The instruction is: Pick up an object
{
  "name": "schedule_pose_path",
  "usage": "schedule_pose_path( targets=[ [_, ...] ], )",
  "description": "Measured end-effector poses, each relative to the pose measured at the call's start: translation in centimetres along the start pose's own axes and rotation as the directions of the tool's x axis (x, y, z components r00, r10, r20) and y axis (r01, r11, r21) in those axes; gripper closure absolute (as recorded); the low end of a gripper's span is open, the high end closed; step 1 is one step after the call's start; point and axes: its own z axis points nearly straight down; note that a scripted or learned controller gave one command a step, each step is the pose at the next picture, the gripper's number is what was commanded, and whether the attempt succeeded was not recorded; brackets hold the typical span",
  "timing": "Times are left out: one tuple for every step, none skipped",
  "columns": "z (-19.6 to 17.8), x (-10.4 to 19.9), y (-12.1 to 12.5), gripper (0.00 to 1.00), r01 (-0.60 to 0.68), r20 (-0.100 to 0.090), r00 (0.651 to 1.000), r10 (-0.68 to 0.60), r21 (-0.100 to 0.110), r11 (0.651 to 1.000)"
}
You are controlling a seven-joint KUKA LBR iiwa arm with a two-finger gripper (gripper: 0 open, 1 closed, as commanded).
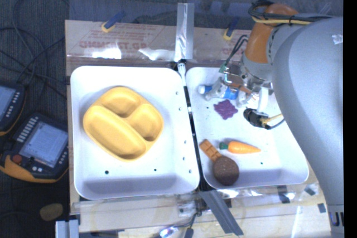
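Down at the far end of the right bin (290, 173), gripper (233, 85) low among small things; cannot tell how wide or narrow. Just beside it a purple piece (226, 109) and a blue-and-white object (207, 90). Nearer the front wall (well apart from the gripper): orange carrot (242, 147), brown round object (225, 170), small orange block (208, 149) touching it. In the left bin (83, 175), a yellow divided dish (122, 121).

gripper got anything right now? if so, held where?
Cannot tell. The gripper is down at the far end of the right bin, by the purple piece and a small blue object, but no object is visibly held.
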Motion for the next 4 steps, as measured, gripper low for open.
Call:
schedule_pose_path(
  targets=[
    [-0.9, 0.0, 0.0, 1.0, 0.002, 0.005, 1.0, -0.002, -0.001, 1.0],
    [-1.7, 0.0, 0.0, 1.0, 0.005, 0.011, 1.0, -0.005, 0.002, 1.0],
    [-9.5, 3.6, -4.8, 1.0, 0.145, 0.005, 0.989, -0.145, -0.022, 0.989],
    [-9.4, 3.6, -4.8, 0.0, 0.145, 0.006, 0.989, -0.145, -0.021, 0.989]
  ],
)
